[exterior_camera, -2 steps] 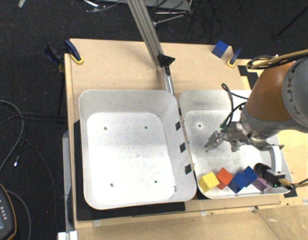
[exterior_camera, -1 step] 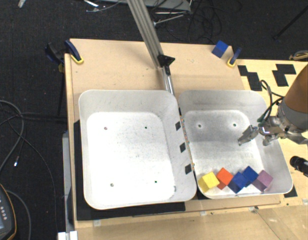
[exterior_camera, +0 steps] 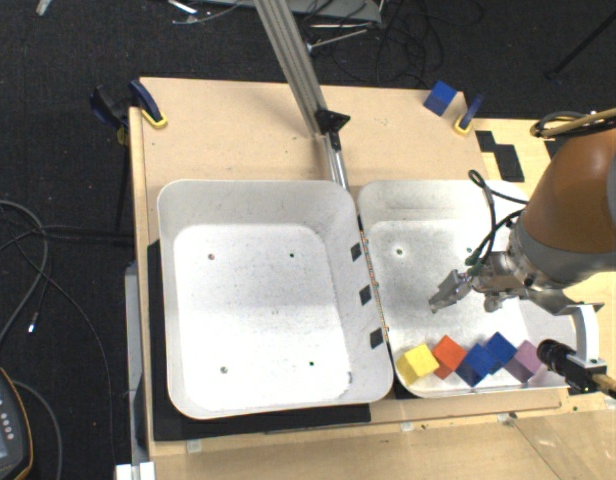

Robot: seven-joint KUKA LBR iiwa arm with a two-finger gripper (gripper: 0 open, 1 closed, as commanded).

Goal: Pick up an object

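Observation:
Several small blocks lie in a row along the front wall of the right bin [exterior_camera: 418, 203]: a yellow block [exterior_camera: 418, 362], an orange block [exterior_camera: 448, 354], a blue block [exterior_camera: 488, 357] and a pale purple block [exterior_camera: 524, 360]. My gripper [exterior_camera: 466, 293] hangs over the right bin's floor, behind the blocks and apart from them. Its fingers point left and down, and nothing shows between them. The grey arm with its orange band [exterior_camera: 578, 183] reaches in from the right.
The left bin [exterior_camera: 178, 208] stands beside the right one, with black clips on the shared wall. A metal pole [exterior_camera: 293, 53] slants across the back of the bench. A blue block [exterior_camera: 441, 96] sits on the bench at the back right.

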